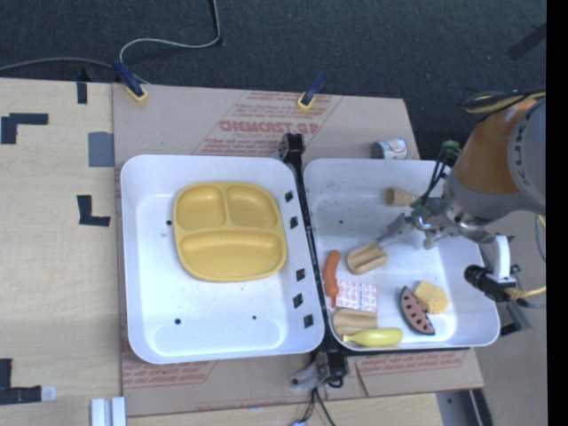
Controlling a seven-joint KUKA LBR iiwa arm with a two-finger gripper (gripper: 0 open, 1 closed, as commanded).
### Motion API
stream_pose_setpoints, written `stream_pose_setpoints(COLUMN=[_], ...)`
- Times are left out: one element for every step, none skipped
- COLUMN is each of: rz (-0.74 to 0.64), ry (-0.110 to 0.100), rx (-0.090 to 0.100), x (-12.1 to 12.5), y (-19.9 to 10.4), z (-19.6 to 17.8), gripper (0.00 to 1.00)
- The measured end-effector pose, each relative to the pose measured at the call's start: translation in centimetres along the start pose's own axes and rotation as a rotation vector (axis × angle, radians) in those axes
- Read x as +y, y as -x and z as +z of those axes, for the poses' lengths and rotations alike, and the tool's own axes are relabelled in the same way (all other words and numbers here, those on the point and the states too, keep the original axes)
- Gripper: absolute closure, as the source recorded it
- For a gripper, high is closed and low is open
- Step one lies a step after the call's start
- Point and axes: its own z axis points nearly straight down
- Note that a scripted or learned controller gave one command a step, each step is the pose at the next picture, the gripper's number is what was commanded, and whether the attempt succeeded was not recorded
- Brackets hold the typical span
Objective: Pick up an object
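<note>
Right bin, near edge first: banana, watermelon slice, cheese wedge, all toy-like; probably light, stiff, a bit slick. Farther in, bread roll, tan, oblong, lying free beside the carrot; best pinched across its short width. Pincer just beyond the roll, tips apart from it, grasping nothing; spread or clenched, cannot tell

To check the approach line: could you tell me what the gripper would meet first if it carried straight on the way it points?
Probably the tan bread-like piece, just beyond the gripper, which points down-left; height is unclear.
</note>
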Motion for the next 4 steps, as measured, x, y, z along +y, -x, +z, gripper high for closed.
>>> stream_pose_setpoints(rz=[-0.002, -0.002, -0.003, -0.002], ry=[0.009, 0.006, 0.008, 0.005], rx=[-0.003, -0.003, -0.007, -0.001], x=[9.1, 10.2, 10.3, 4.5], y=[1.7, 2.5, 2.6, -3.7], z=[2.8, 2.9, 1.8, -9.9], gripper=[0.0, 0.0, 1.0, 1.0])
